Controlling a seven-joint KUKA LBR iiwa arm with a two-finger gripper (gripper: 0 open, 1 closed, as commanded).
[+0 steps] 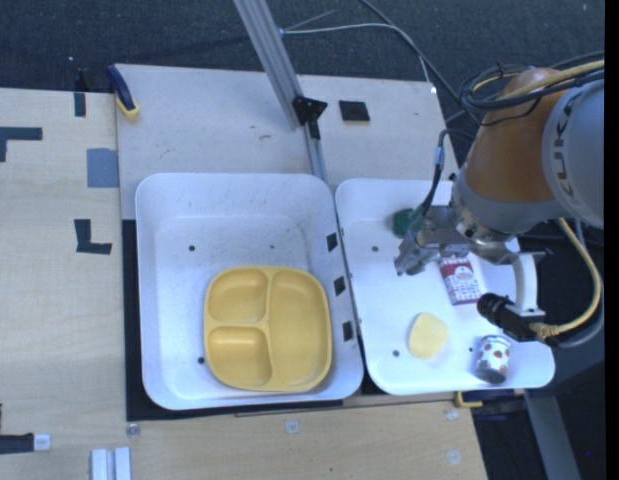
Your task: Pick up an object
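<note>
Nearest the camera, at the lower edge of the right-hand shallow white bin (384, 368), lie a small shiny silver-and-red rounded object (492, 357) at the bin's lower right corner and a pale yellow rounded soft-looking lump (427, 335) just to its left, the two apart from each other. Above the lump, a small red-and-white printed packet (461, 278) lies flat on the bin floor; its long axis runs roughly up and down the view, tilted slightly so that its upper end leans left. The upper end of the packet sits just beside and below the end effector (411, 256), whose dark grey tip hangs over the middle of the bin to the packet's upper left. Whether the end effector is apart or together cannot be told from this angle, and nothing is seen held in it. A small dark green object (403, 220) shows just above the end effector, partly hidden by the wrist. The grey arm with its orange band (509, 158) enters from the right and covers the bin's upper right part; black and yellow cables loop beside it. The left-hand shallow white bin (169, 218) holds a yellow plastic divided plate with three compartments (268, 327), resting in its lower half, toward the right wall. Both bins stand on the light wood-patterned worktop (49, 308).
</note>
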